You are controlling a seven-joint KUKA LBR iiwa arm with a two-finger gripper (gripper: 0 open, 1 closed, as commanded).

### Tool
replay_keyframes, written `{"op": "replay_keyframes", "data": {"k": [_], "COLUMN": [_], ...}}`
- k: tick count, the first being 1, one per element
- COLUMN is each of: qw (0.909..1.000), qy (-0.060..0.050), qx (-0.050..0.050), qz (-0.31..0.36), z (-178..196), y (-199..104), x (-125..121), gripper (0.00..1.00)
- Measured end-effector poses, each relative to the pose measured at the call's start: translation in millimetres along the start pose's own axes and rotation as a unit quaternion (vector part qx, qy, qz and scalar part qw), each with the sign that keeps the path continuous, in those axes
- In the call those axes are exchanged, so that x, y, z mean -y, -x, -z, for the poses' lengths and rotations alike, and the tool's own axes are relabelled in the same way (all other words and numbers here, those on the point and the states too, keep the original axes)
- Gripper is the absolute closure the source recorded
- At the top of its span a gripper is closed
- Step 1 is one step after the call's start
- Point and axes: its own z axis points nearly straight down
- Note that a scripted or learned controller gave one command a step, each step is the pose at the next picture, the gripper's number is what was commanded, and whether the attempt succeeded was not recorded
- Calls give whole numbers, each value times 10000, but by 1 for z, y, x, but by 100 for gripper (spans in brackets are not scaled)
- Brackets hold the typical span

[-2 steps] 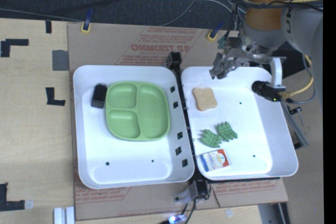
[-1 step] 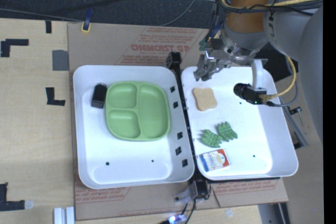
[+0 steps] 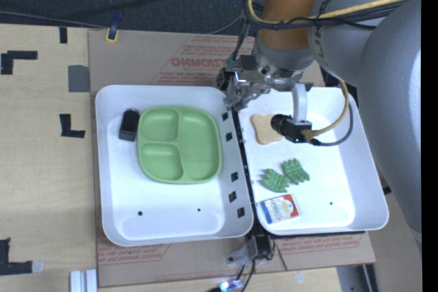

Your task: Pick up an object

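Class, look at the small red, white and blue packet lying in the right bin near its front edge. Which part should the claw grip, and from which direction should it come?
The packet lies flat and slightly tilted on the right bin floor, so come straight down from above. Closing across its shorter width, near the middle, looks best. It sits apart from the green leafy pieces, though the bin's front wall is close, so the fingers probably fit better along the other sides.

Green plate (image 3: 180, 145) (pale), black block (image 3: 129, 125), white bins (image 3: 113, 167).

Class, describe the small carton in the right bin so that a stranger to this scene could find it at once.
Start at the right bin, the one the grey arm hangs over. Go to its near edge: the small carton lies flat there, below the two green leafy pieces. It alone is a white packet with red and blue print.
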Motion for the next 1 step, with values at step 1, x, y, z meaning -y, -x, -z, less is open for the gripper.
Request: {"op": "replay_keyframes", "data": {"k": [1], "qw": [10000], "qy": [-3], "qx": [-4], "qz": [7], "z": [-5], "y": [-53], "x": [7], "gripper": [100]}}
